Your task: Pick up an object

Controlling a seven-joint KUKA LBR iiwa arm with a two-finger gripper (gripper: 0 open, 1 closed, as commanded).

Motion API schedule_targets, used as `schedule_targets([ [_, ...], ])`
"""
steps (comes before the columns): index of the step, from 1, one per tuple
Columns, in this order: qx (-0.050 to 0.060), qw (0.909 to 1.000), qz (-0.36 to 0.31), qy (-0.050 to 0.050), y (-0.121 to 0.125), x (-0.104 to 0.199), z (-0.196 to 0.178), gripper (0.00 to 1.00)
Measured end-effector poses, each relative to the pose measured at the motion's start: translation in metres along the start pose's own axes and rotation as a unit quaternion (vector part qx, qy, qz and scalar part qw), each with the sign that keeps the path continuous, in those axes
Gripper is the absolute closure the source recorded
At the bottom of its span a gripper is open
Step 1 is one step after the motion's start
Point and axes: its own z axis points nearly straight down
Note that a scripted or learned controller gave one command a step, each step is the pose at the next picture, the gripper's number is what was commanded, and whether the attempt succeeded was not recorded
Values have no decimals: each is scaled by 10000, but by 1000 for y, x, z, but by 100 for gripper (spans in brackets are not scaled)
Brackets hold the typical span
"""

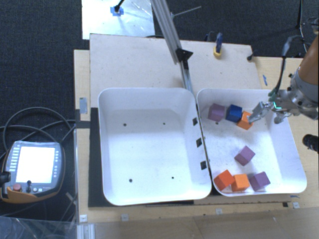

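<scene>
Several small blocks lie in the right bin (294,158). At its far end a purple block (216,112), a blue block (234,113) and an orange block (244,121) sit in a row. A lone purple block (244,155) lies mid-bin. Along the near wall are a red-orange block (224,179), an orange block (240,182) and a purple block (259,180). My gripper (267,115) hangs over the far right part of this bin, open, with its left finger (257,112) right beside the far orange block. Nothing is between the fingers.
The left bin (107,133) stands beside the right one, and their walls meet near the middle. A slanted metal pole (167,24) crosses the back board. A teach pendant (32,171) lies at the far left, off the bench.
</scene>
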Motion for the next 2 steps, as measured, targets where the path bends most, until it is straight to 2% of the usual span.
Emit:
schedule_targets([
  [1,-19,10000,3,-4,1,0,-2,0],
  [2,12,10000,12,1,-4,1,60,0],
])
